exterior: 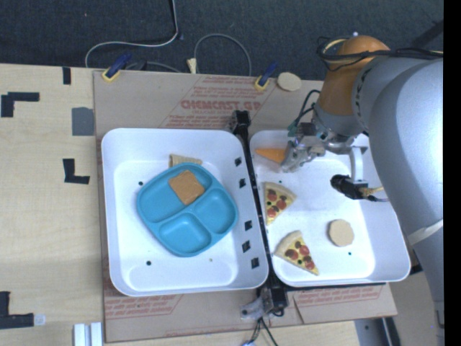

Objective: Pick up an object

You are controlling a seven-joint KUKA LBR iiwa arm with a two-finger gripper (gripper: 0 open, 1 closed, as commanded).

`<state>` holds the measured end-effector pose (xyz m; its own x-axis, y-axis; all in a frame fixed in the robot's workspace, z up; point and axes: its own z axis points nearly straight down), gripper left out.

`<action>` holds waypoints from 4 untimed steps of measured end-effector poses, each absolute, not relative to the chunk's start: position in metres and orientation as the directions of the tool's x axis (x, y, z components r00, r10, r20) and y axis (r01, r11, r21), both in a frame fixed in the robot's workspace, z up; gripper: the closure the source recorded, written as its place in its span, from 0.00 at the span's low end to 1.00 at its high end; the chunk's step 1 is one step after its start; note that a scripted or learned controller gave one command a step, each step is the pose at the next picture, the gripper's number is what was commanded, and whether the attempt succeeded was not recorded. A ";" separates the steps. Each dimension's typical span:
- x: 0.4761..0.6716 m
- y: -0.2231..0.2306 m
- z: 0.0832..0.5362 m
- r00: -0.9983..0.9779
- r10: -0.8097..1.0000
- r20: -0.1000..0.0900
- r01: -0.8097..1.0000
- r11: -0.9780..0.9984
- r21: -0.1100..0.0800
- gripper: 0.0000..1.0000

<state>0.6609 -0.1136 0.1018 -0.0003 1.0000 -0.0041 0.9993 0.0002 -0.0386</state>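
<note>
Gripper (pixel 297 157) lowered into right bin (pixel 389 262) at about 11 o'clock — finger opening cannot be told. Orange wedge (pixel 270 154) seen just beside it at 9 o'clock, on bin floor; grasp not confirmed.

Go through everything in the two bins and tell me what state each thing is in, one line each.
Blue tray: flat in the left bin, a brown square in one compartment.
Orange wedge: right bin, beside the gripper.
Upper pizza slice: lying flat.
Lower pizza slice: lying flat.
Round cookie: lying flat, apart from the rest.
</note>
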 end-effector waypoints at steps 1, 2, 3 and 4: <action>0.585 -0.055 0.189 -0.004 1.000 0.002 1.000 0.004 0.000 1.00; 0.587 -0.057 0.184 -0.002 1.000 0.000 1.000 0.002 -0.001 0.00; 0.645 -0.100 0.081 0.000 1.000 -0.003 1.000 0.000 0.001 0.00; 0.664 -0.097 0.084 0.002 1.000 0.001 1.000 -0.002 -0.029 0.00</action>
<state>0.6640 -0.0974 0.0839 0.0021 1.0000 0.0014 0.9996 -0.0020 -0.0290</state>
